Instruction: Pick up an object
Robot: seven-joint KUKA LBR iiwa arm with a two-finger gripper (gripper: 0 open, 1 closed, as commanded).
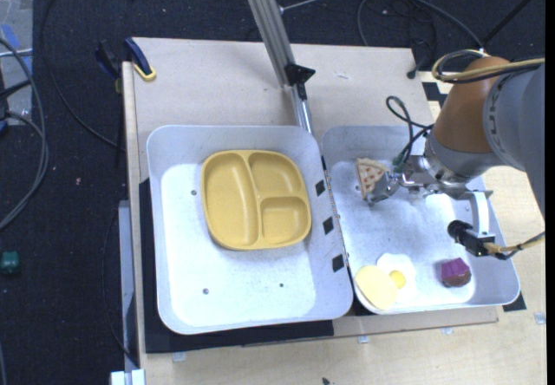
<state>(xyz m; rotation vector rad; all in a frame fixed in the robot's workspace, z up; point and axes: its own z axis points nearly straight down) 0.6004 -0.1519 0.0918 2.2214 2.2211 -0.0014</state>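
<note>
**Camera view: gripper at the pizza slice in the right bin**

The gripper (pixel 379 191) sits low in the right bin (pixel 490 295), its fingers closed on the toy pizza slice (pixel 369 172) near the bin's far left. A purple object (pixel 454 271) and fried egg (pixel 395 271) lie nearer.

We're looking down into a robotics lab, no question: a pale wooden bench (pixel 260 80) stands on dark carpet (pixel 69 288), with black cables (pixel 61 54) looping loose over the floor at nine and twelve o'clock. A slanted metal pole (pixel 264 10) rises from the bench at twelve. Two shallow white bins (pixel 173 201) sit side by side on top, and from three o'clock a grey industrial arm (pixel 486 114) with an orange band reaches in, trailing its own wiring (pixel 408 127)
</note>
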